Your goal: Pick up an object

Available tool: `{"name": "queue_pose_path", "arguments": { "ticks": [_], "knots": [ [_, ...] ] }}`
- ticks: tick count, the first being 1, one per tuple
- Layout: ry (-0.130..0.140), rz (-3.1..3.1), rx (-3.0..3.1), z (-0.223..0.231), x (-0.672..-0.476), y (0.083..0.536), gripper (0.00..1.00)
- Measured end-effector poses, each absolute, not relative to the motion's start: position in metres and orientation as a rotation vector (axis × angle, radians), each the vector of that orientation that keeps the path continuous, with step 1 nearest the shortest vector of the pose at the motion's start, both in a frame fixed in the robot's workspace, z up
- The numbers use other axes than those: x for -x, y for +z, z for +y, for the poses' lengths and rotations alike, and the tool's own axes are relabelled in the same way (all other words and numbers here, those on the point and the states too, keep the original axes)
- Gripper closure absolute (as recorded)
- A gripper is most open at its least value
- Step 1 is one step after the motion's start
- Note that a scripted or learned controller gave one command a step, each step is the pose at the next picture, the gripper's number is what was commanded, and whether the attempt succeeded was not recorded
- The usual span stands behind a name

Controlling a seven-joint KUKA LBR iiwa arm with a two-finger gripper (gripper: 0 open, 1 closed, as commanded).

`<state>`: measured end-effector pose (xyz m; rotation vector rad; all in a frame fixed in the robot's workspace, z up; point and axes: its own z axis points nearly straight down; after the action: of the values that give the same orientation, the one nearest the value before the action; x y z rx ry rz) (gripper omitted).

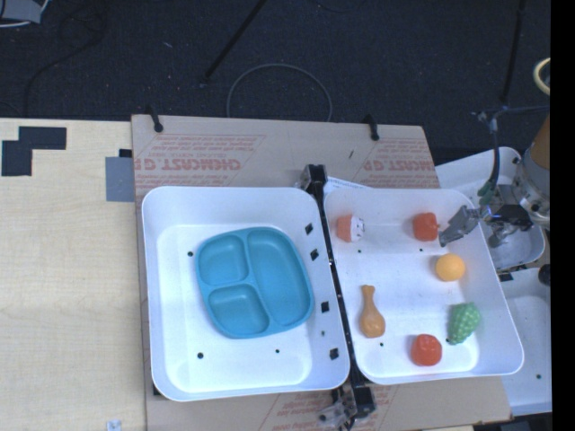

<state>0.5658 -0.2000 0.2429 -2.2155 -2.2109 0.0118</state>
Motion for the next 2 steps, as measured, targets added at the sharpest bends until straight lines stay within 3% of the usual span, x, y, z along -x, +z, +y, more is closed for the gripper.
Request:
{"name": "queue_pose_path", "arguments": {
  "ticks": [1,2],
  "knots": [
    [0.001,-2.221,2.221,-0.2,-0.568,0.25,0.0],
    [0.007,-2.216,2.216,-0.2,-0.567,0.185,0.0]
  ]
}}
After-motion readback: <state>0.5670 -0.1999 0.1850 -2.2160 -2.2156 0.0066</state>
